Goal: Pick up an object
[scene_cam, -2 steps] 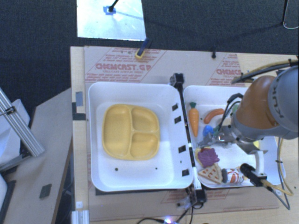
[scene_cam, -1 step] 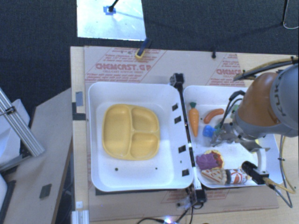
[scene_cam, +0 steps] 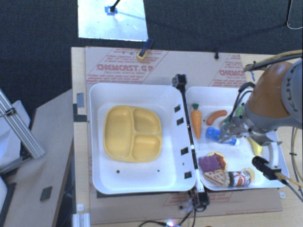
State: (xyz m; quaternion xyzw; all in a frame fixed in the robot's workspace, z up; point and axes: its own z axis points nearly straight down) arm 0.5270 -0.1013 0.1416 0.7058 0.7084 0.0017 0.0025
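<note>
The gripper [scene_cam: 230, 135] sits low in the right bin [scene_cam: 200, 94], right over a small bright-blue plastic object [scene_cam: 214, 134] with a white end, which lies near the bin's middle, just right of a toy carrot [scene_cam: 196, 118]. Whether it grasps cannot be told.

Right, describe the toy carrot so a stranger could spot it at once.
Start at the right-hand white bin, the one crowded with toy food rather than the one holding the yellow divided plate. Look along its left wall, near the far end: the toy carrot lies there, pointing toward the camera. It is the only orange, tapered piece with a green top; the sausage beside it is redder and blunt-ended.
</note>
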